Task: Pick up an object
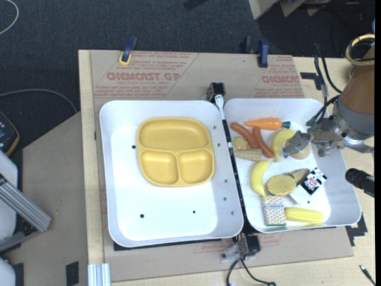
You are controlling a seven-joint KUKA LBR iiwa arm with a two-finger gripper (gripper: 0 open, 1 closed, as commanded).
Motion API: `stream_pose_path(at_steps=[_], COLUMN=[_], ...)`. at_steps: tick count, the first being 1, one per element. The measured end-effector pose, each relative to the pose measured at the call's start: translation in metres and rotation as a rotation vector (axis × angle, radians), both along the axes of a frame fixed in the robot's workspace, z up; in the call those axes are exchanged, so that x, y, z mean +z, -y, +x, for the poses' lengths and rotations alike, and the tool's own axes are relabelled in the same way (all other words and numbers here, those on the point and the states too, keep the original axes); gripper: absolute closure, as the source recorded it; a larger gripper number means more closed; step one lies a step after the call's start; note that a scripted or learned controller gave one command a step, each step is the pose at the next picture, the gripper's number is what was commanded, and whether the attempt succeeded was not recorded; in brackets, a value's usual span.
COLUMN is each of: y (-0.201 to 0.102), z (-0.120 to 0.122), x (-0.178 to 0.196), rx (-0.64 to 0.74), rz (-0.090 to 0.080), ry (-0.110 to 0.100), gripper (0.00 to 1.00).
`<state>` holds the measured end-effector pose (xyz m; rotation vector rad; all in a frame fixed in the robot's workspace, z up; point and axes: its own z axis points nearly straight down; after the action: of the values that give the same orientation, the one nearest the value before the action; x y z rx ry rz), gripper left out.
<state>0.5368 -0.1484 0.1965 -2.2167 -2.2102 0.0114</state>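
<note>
The right bin [340, 196] holds several toy foods. An orange carrot [264, 123] lies at the back, with two red sausages [253, 137] and a pale corn cob piece [249, 154] to its left. A yellow lemon-like piece [282, 139] lies mid-bin. A banana [259, 176], a tan potato slice [281, 185], a black-and-white item [313, 182], a checked box [273, 210] and a yellow corn cob [303, 215] fill the front. My gripper [296, 143] hangs over the bin's middle, right beside the lemon-like piece and above a pale round piece [301, 153].
The left bin [119, 177] holds a yellow divided plate [175, 150] toward its back. The grey arm [351, 121] comes in over the right bin's right rim. Clamps [125, 55] and cables sit at the bench's edges.
</note>
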Motion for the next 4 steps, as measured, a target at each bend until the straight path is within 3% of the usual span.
stream_pose_path(at_steps=[1, 3, 4], y=[0.000, 0.008, 0.007], z=[0.003, 0.011, 0.011], x=[0.006, -0.097, -0.113], rx=[0.003, 0.003, 0.003], rz=[-0.002, 0.000, -0.001], ry=[0.013, 0.007, 0.009], gripper=[0.00, 0.00, 0.00])
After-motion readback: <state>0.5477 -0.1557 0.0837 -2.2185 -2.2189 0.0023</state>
